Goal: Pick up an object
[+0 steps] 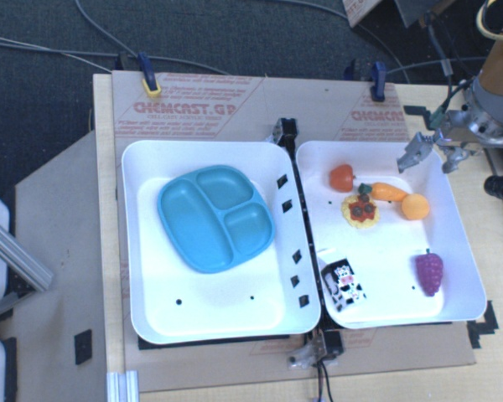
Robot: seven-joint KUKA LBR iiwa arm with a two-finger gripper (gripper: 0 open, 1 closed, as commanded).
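Note:
My gripper [432, 159] hangs over the far right corner of the right bin [390, 308], fingers spread open with nothing between them. Below and left of it lie a red tomato [342, 177], a carrot [387, 192], an orange [415, 207] and a small pizza-like toy [360, 211]. A purple bunch of grapes [429, 272] lies near the bin's right front. A black-and-white cow-patterned item [344, 283] sits at the bin's front left.
The left bin [151, 308] bears a blue divided plate [216, 217]. A black divider with clips [295, 224] runs between the bins. Clamps [149, 82] hold the cardboard base at the far edge.

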